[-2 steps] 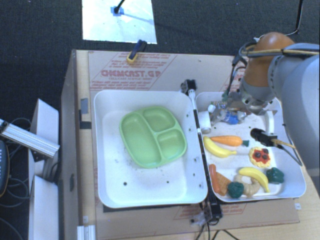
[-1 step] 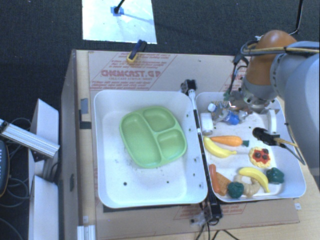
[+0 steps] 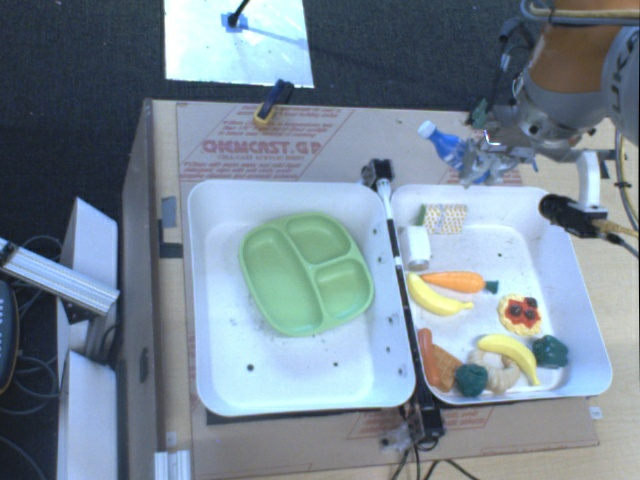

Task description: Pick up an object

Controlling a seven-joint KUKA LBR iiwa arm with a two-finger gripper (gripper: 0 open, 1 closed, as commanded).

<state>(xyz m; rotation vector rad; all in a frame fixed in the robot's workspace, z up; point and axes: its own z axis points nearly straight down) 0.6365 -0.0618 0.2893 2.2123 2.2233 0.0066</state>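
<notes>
My gripper [image 3: 487, 163] hangs above the far rim of the right bin [image 3: 585, 298], near its back left corner. A small blue bottle with a white cap [image 3: 443, 144] sticks out to the left from between its fingers, lifted off the bench. In the right bin lie a carrot [image 3: 458, 282], two bananas [image 3: 438, 296] [image 3: 508, 356], a small pizza [image 3: 521, 313], two broccoli pieces [image 3: 550, 350] [image 3: 472, 378], a checked cracker [image 3: 444, 218] and a white block [image 3: 416, 245].
A green divided plate [image 3: 306, 273] lies in the left bin [image 3: 215, 298]. An orange-red piece [image 3: 435, 358] and a beige lump [image 3: 500, 374] sit at the right bin's front. A yellow and black tool [image 3: 272, 103] rests on the cardboard behind the bins.
</notes>
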